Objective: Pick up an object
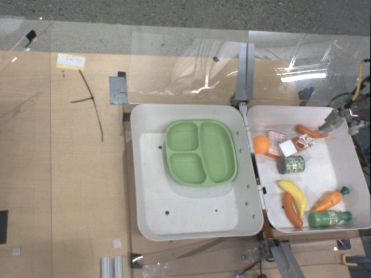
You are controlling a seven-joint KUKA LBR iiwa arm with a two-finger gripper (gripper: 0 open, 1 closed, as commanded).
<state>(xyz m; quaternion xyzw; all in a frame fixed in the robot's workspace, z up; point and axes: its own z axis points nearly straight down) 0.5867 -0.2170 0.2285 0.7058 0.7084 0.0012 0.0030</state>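
The gripper point(331, 122) reaches into the right bin's point(342, 172) far corner, tip at a sausage point(308, 132); jaw state cannot be told. Next, it likely must close and lift.

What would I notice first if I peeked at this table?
Probably the big green divided plate, sitting alone in the left bin. Next, the colourful toy food piled in the right bin: a banana, a carrot, an orange and a green bottle. The tool sits at that bin's far right corner.
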